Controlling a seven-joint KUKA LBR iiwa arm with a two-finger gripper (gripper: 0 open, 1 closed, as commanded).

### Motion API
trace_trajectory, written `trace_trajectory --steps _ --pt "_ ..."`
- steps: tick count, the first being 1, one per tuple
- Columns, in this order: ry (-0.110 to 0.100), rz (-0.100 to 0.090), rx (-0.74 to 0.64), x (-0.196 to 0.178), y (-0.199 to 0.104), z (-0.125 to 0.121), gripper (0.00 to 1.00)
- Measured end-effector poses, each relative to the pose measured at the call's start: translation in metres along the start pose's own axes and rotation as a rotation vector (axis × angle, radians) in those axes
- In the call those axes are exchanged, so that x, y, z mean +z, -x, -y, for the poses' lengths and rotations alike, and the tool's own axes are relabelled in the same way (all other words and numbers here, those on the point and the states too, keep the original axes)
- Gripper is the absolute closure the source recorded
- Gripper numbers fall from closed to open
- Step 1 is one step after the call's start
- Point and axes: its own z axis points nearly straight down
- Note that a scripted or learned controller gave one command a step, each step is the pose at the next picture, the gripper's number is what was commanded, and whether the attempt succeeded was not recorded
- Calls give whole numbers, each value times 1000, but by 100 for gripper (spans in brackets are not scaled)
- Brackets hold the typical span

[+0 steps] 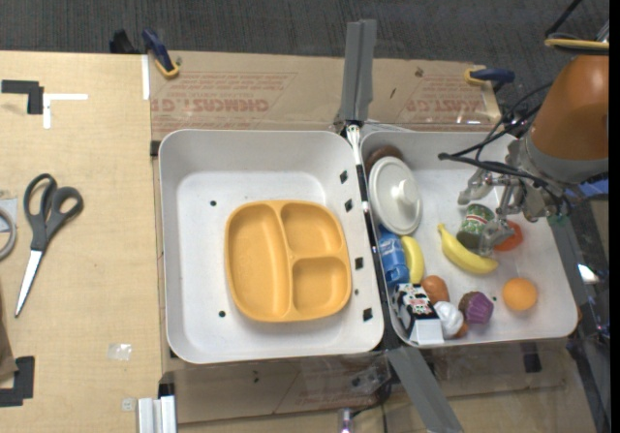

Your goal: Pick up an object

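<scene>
The claw is lowered over a small can beside the banana; its grip cannot be told, so no lift is confirmed.

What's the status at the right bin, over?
Gripper low in right bin, over a green-and-red item; grip unconfirmed. Banana right beside it. Orange sits apart.
</scene>
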Motion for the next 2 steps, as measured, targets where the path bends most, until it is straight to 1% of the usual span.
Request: trace_trajectory --steps 1,2 --pt "-3 6 -4 -11 2 -1 100" --pt "-3 6 -4 -11 2 -1 0"
